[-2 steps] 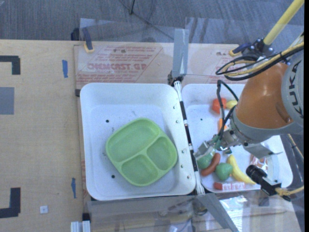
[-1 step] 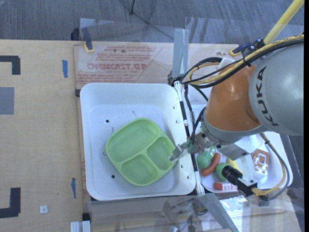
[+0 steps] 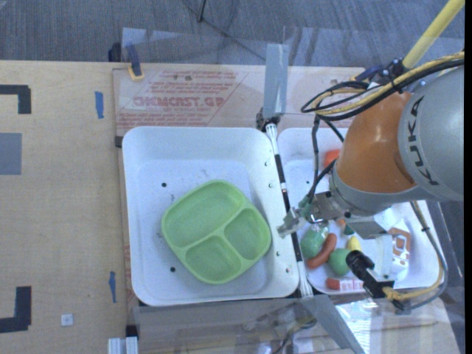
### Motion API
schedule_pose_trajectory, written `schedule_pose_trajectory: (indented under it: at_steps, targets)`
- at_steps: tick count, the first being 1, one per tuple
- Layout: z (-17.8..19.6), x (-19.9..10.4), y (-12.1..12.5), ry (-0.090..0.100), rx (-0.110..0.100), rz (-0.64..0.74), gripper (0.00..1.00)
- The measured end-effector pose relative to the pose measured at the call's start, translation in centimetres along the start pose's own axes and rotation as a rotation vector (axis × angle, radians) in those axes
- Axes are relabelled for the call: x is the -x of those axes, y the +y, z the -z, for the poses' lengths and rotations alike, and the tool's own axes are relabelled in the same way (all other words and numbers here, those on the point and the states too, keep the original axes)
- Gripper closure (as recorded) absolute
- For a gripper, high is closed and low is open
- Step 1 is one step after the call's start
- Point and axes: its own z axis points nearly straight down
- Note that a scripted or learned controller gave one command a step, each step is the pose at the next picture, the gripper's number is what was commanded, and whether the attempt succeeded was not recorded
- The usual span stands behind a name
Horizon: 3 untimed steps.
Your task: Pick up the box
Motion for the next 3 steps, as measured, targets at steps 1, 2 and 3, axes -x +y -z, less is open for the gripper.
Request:
schedule_pose_trajectory:
  at_steps: [1,2,3]
  targets:
    - [0.0,0.0,0.0,0.000,0.000,0.000,0.00]
    - [5.0,1.1,-0.8,0.000,0.000,0.059,0.00]
    - [0.0,-3.7,0.0,0.002,-0.002,0.118,0.00]
